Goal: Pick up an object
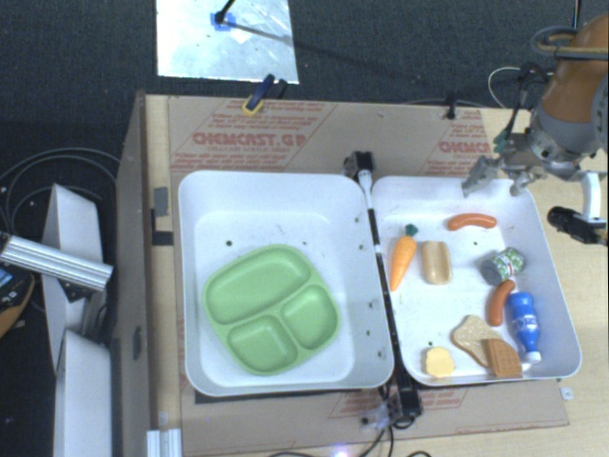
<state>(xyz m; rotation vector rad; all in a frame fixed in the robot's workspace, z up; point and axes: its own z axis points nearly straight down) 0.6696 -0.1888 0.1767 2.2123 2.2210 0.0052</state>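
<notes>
End effector (497, 173), fingers apart and empty, hovers at upper right above the sausage (471, 222), presumably before descending.

You have the carrot (402, 259) just left of the bread roll (436, 262), a sausage (471, 222) behind it, the bottle (522, 324) right.

Red printed lettering on the flat brown cardboard sheet (314, 127) under the two bins: "CHEMCAST G P" reads clearly above the left white bin (195, 255), upper-left part of the sheet. More red print of the same kind at the sheet's upper right, near the right bin's far corner, slanted and too broken to read. Small blue bottle (522, 324) has a label, illegible.
</notes>
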